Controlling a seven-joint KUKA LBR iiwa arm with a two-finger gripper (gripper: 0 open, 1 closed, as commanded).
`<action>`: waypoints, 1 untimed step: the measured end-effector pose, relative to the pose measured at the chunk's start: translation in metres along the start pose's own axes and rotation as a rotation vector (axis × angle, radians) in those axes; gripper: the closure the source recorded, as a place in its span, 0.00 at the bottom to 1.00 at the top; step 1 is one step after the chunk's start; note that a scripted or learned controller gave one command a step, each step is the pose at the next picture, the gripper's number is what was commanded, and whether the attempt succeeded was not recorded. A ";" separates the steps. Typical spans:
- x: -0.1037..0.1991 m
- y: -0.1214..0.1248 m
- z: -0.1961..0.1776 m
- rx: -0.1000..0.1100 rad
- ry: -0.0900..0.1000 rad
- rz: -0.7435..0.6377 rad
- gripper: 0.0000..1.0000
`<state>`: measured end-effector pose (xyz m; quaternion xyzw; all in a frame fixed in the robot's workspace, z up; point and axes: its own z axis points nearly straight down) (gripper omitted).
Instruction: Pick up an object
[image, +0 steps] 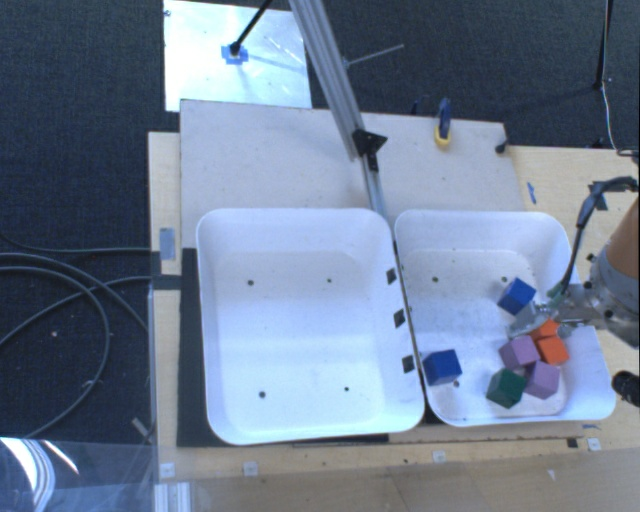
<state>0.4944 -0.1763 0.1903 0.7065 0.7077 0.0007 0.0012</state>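
Note:
The right bin (480, 235) holds several small cubes. One blue cube (517, 296) lies near the bin's right side and another blue cube (441, 366) sits at the front left. An orange cube (551, 348), two purple cubes (519, 352) (543, 380) and a green cube (506, 387) cluster in the front right corner. My gripper (533, 320) reaches in from the right, low over the bin, its tip between the upper blue cube and the orange cube.
The left bin (215, 300) stands beside the right one, with a shared rim between them. A slanted metal pole (340, 90) crosses the board behind the bins. Black cables (60, 300) lie on the floor at left.

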 end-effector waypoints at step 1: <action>-0.028 -0.008 -0.120 -0.008 -0.005 0.000 0.00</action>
